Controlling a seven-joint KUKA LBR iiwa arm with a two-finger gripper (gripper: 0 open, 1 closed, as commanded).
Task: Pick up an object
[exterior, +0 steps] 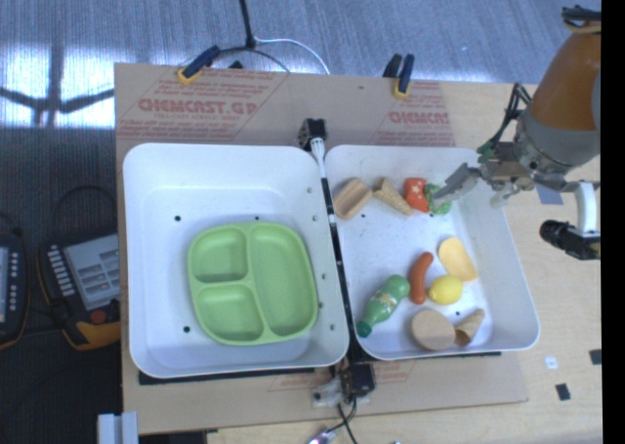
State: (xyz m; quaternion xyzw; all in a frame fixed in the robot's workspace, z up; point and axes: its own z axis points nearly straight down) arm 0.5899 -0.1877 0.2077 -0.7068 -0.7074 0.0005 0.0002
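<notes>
The right bin (508, 266) is crowded with toy food. Along its far side sit a tan bread piece (351, 197), a smaller tan wedge (394, 197) beside it, and a red strawberry (418, 194) with green leaves. The hand (451, 183) hangs over that far side, its dark tip just beside the strawberry's leafy end; whether it is open or closed I cannot tell from here, and nothing can be seen gripped in it.

The strawberry lies with its red body toward the bread and its green top toward the hand, its long axis running roughly across the bin. The wedge crowds it on the left, nearly touching.

Nearer the front lie an orange sausage (421, 277), its length running front to back, a yellow lemon (446, 290) touching it, a yellow-orange slice (457, 260) above the lemon, a green bottle (383, 303) tilted on a diagonal, and a tan loaf (435, 329) next to a small cone (471, 325).

The left bin (156, 188) holds a green divided plate (254, 282). Both bins rest on a cardboard-covered desk (215, 105).
</notes>
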